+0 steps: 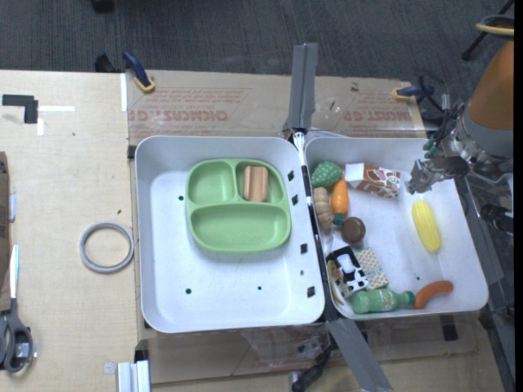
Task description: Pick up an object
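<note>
My gripper (419,176) hangs over the upper right part of the right bin (466,243), just above a yellow corn cob (426,224) and right of a white and brown carton (373,178). Nothing shows held in it. Along the bin's left side lie a green bumpy fruit (325,172), an orange carrot (339,196), a tan bread piece (322,207) and a brown ball (353,229). Near the front edge sit a black and white item (347,273), a green bottle (377,301) and an orange sausage (433,292).
The left bin (163,284) holds a green divided plate (238,227) with a tan wafer (256,183) in its upper right compartment. A tape ring (107,246) and scissors (15,339) lie on the bench at left. Clamps (140,73) stand behind the bins.
</note>
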### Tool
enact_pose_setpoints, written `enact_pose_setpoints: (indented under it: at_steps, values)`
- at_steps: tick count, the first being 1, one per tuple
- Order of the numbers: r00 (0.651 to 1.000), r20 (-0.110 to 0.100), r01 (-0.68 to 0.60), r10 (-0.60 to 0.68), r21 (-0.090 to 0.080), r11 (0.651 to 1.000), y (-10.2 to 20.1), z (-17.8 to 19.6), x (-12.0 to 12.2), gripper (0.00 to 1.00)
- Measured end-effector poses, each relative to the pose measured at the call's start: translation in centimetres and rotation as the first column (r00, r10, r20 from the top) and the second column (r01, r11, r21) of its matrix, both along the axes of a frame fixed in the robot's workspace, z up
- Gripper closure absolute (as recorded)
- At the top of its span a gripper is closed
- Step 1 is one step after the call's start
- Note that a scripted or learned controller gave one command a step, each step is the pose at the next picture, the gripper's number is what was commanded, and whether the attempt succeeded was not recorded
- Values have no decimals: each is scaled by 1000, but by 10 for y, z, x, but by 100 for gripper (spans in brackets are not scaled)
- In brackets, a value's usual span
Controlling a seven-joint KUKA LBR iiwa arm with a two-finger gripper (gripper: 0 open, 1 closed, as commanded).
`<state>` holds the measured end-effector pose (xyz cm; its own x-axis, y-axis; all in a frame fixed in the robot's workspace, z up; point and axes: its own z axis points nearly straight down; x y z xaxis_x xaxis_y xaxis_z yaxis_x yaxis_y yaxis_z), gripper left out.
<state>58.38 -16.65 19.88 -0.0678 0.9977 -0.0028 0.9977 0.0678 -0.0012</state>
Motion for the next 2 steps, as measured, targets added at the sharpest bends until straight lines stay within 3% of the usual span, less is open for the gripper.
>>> enact_pose_setpoints:
  at_steps: [1, 2]
  values:
    - [1000, 0, 0, 0, 0, 1000, 0, 0, 0, 0]
    - [997, 4, -76, 76, 0, 997, 29, -106, 48, 0]
